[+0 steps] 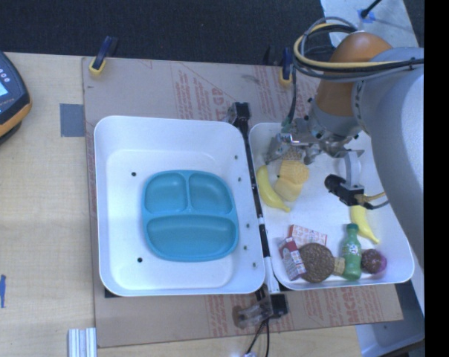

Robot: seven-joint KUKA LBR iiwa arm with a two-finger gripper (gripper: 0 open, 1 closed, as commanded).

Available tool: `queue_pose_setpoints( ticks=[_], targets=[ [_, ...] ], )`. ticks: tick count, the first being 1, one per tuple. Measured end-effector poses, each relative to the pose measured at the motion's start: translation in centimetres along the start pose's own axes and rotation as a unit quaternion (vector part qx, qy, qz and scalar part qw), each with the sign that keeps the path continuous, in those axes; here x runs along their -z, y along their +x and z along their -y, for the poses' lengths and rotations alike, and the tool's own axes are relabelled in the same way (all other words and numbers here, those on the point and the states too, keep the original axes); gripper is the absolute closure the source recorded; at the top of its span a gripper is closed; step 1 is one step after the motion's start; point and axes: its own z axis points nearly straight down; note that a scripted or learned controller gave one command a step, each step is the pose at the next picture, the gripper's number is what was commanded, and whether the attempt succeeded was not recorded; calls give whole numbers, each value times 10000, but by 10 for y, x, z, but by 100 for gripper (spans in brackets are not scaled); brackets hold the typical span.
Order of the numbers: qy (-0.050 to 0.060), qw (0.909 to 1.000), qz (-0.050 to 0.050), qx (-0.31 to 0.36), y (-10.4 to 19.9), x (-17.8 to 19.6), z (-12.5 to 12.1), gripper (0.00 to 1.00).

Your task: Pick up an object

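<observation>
My gripper (pixel 293 152) hangs low over the far left part of the right bin (pixel 403 274). Just below it in the view lies a pale yellow lump (pixel 292 178), touching or almost touching the gripper's tip. A yellow banana (pixel 267 190) lies left of the lump, against the bin's left wall. Along the near side of the bin sit a red and white packet (pixel 297 244), a round brown patty (pixel 316 262), a green bottle (pixel 351 251) and a dark red ball (pixel 373 261). Near the right wall lies a small yellow piece (pixel 363 224).
The left bin (pixel 113 199) holds a blue divided plate (pixel 189 216) in its middle. The arm's grey body covers the right bin's far right corner. A handheld controller (pixel 1 88) lies on the bench at far left.
</observation>
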Motion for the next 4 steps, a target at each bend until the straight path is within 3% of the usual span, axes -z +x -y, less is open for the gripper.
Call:
queue_pose_setpoints(
  ticks=[1, 2, 3, 4],
  targets=[
    [33, 10000, 0, -21, -9, -1, 17, 0],
    [4, 10000, 0, -1, 3, 0, 1, 0],
    [35, 10000, 2, -16, -1, -1, 22, 0],
    [5, 10000, 2, 3, -7, 0, 1, 0]
  ],
)
